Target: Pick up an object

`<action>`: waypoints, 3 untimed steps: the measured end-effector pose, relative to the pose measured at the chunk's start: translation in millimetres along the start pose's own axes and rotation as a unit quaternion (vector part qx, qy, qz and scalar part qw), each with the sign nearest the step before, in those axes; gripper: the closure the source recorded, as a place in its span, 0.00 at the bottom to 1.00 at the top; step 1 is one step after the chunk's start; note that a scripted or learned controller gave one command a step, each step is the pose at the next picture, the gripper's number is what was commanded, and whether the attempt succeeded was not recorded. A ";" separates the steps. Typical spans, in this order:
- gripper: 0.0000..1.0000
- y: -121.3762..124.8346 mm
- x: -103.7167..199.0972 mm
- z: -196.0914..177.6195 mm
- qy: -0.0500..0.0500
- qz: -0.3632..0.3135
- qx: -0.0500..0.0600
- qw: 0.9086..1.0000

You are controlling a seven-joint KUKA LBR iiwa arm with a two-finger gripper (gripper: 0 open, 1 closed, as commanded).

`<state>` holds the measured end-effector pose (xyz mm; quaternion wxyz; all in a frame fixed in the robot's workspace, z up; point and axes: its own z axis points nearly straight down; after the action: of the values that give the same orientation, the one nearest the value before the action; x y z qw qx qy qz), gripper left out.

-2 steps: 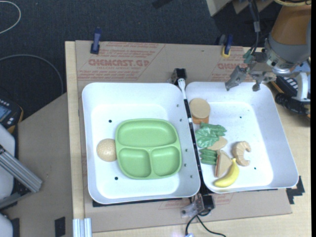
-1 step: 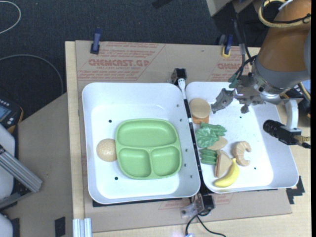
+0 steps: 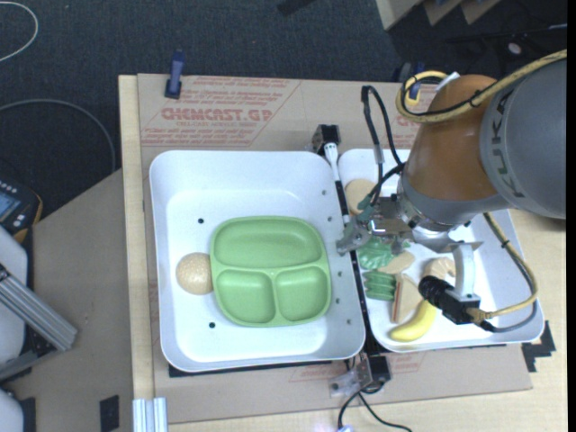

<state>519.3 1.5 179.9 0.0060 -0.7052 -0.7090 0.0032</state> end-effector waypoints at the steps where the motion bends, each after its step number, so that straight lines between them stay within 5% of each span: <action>1: 1.00 3.7 -4.4 -15.2 -0.002 0.003 -0.007 1.000; 2: 1.00 -22.9 -28.4 -156.9 -0.002 0.003 -0.015 1.000; 3: 1.00 -44.0 9.6 4.4 -0.001 0.002 0.003 1.000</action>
<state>475.2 10.9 176.1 0.0073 -0.7066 -0.7076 0.0059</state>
